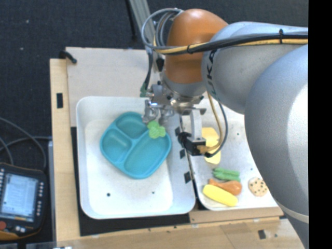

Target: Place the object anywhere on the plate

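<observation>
A blue divided plate (134,148) lies in the left white bin (127,198). My gripper (154,119) hangs over the plate's upper right rim. A small green leafy object (156,131) sits right under its fingertips, at the plate's edge, and appears held between the fingers. The arm's orange band and grey body cover much of the right bin (244,204).
In the right bin lie a pale yellow piece (211,137), a green bean-like object (226,174), an orange carrot-like object (228,185), a yellow banana-like object (220,195) and a cookie (257,186). A screen device (18,196) sits off the bench at the left.
</observation>
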